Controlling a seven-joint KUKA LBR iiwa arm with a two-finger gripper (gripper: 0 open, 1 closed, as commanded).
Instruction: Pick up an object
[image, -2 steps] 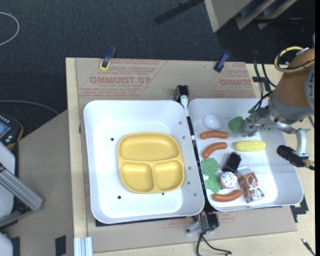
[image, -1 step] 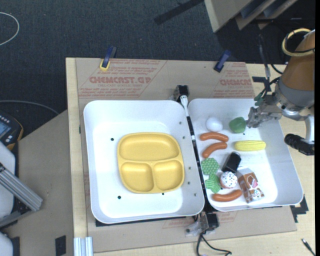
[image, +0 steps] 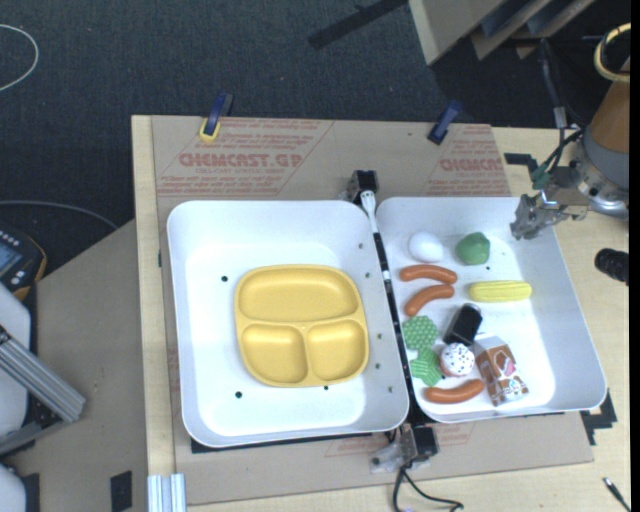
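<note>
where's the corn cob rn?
The corn cob lies in the right bin, toward its far right side, just below the green ball and right of the two sausages.

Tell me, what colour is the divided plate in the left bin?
Yellow; the divided plate shows plainly in the camera view.

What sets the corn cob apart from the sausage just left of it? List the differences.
Colour: the corn cob is yellow; the sausage is orange-red.
Shape: the corn cob is straight and bumpy; the sausage is smooth and slightly curved.
Pose: the corn cob lies level across the view; the sausage lies tilted.
Shared: both are long toy foods lying flat in the right bin.
</note>
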